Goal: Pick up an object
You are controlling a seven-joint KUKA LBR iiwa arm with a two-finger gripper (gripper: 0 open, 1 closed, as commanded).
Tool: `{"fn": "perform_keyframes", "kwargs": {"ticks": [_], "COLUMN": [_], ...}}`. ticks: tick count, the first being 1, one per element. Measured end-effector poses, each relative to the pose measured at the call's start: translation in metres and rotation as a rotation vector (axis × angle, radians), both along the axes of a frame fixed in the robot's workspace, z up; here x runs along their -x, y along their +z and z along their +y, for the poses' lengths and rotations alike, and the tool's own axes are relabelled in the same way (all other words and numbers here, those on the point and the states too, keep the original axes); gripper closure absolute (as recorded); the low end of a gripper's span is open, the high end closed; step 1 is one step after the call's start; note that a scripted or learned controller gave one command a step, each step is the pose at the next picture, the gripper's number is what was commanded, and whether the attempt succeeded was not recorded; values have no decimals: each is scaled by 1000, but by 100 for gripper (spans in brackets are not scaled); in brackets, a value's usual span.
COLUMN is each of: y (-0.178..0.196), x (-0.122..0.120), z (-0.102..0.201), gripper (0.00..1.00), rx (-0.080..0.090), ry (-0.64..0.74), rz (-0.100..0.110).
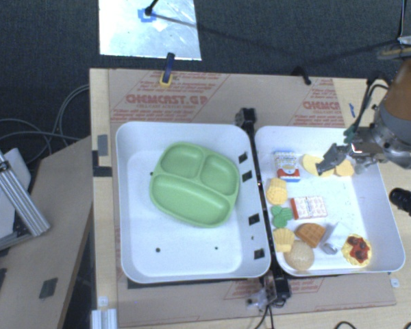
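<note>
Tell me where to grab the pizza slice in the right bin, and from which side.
Take the pizza slice across its narrow width, coming straight down from above. It lies flat on the floor of the right bin, near the front right corner, so only its edges offer purchase. The bin wall is close on its right; set the jaws front to back, probably.

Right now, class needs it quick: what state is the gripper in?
Gripper: cannot be told; it hangs over the right bin near a yellow piece.
</note>
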State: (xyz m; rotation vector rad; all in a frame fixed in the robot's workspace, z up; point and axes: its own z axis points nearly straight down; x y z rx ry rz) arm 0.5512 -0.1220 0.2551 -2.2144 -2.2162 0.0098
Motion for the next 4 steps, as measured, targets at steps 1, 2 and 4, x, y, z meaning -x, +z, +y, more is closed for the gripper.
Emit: {"fn": "perform_keyframes", "kwargs": {"ticks": [1,2,4], "y": [6,-40,-157], "x": [-2,6,-5], "z": [0,0,10], "gripper": [0,0,0], "rx": [2,1,0], "ry": [2,0,0], "rz": [-12,-9,-7]}}
